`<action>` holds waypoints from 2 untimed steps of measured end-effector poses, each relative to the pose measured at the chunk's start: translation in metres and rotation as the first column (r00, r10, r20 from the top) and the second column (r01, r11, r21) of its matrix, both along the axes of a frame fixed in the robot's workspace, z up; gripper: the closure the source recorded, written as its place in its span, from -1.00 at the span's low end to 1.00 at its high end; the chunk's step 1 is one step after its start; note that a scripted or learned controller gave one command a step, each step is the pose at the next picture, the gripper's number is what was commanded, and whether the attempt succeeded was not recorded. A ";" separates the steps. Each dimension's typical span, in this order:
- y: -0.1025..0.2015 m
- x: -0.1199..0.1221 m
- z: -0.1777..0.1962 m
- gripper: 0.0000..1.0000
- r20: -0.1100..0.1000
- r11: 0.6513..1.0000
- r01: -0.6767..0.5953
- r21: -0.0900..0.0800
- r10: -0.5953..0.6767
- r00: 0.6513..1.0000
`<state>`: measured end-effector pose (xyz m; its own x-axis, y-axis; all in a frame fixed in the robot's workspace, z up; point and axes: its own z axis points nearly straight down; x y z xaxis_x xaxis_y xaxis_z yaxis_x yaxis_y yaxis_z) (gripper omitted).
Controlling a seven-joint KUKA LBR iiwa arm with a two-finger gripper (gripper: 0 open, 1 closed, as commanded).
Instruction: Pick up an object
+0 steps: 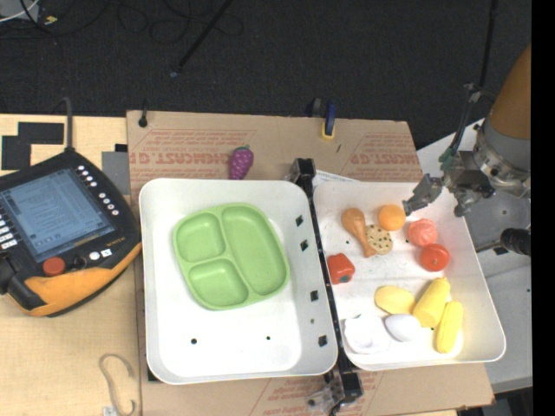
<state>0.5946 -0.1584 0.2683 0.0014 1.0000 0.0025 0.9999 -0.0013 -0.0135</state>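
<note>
Nothing lifted yet: toys lying loose in the right bin (pixel 486 341), yellow pieces (pixel 434 306) nearest, orange ball (pixel 391 217) farther back. Above the far right corner, gripper (pixel 444 194) spread open, grasping nothing. Choice of target unclear; arm cut off by the frame.

Gripper (pixel 445 194) low, fingers seemingly spread.

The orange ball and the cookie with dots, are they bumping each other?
Cannot tell. In the camera view the orange ball sits just above the dotted cookie; their edges meet at this slant, so no plain gap or contact shows.
</note>
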 end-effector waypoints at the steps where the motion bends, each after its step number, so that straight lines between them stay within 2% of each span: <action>1: 0.000 0.002 0.007 -1.00 0.013 1.000 -0.002 -0.002 0.002 1.000; 2: -0.007 0.006 -0.046 -1.00 0.007 1.000 -0.002 -0.001 0.002 1.000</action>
